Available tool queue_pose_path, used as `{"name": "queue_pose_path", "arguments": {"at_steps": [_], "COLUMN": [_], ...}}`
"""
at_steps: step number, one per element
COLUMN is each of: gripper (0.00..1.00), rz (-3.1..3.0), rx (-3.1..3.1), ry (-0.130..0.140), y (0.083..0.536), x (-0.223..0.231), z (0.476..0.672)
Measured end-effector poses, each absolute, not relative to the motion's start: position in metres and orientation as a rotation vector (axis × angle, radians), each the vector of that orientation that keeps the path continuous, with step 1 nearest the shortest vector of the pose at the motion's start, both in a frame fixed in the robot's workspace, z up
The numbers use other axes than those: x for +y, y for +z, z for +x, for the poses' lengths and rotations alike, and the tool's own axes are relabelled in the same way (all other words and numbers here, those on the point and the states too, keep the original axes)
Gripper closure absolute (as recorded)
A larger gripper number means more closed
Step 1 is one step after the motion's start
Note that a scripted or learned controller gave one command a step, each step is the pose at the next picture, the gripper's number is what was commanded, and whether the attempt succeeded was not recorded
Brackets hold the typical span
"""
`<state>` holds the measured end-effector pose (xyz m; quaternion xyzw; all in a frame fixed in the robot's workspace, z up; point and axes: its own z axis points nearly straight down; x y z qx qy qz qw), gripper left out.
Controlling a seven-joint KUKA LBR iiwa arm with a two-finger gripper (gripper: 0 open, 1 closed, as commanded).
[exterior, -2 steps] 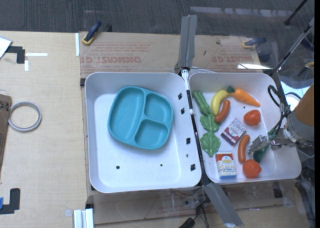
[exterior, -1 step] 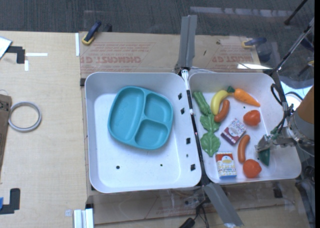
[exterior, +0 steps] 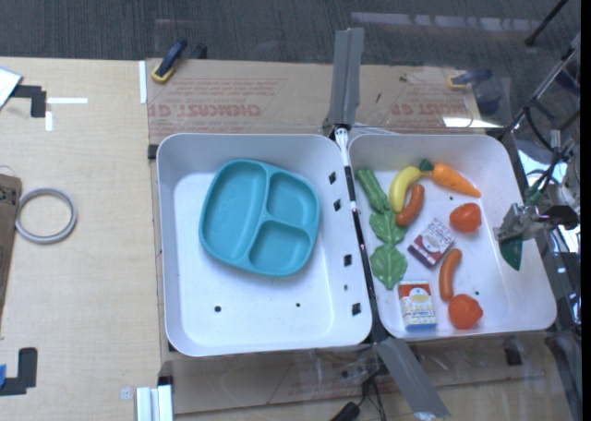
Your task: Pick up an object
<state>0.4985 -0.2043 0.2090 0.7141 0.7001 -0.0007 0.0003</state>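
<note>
Hovering over the three-o'clock rim of the right bin (exterior: 531,318), gripper (exterior: 519,228); spread or pressed together, cannot tell. Just at its six o'clock, one dark green wedge (exterior: 512,254); gripped or merely beside, cannot tell.

Counting outward across the right bin: two tomatoes, the upper tomato (exterior: 465,217) near the gripper at nine o'clock, the lower tomato (exterior: 464,311) at seven o'clock. Two sausages (exterior: 449,273), one carrot (exterior: 454,179) toward ten o'clock, one banana (exterior: 403,186), one maroon packet (exterior: 431,244), one juice carton (exterior: 417,305). Farthest at nine o'clock, green leafy pieces (exterior: 388,265), lying along the bin's far wall.

Resting in the left bin (exterior: 185,318), one teal divided plate (exterior: 259,217).
</note>
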Motion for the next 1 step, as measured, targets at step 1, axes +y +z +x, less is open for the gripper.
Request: {"name": "queue_pose_path", "arguments": {"at_steps": [1], "gripper": [1.0], "rz": [2.304], "rx": [2.137], "ry": [-0.004], "y": [0.2383], "x": [-0.1292], "z": [0.5556]}}
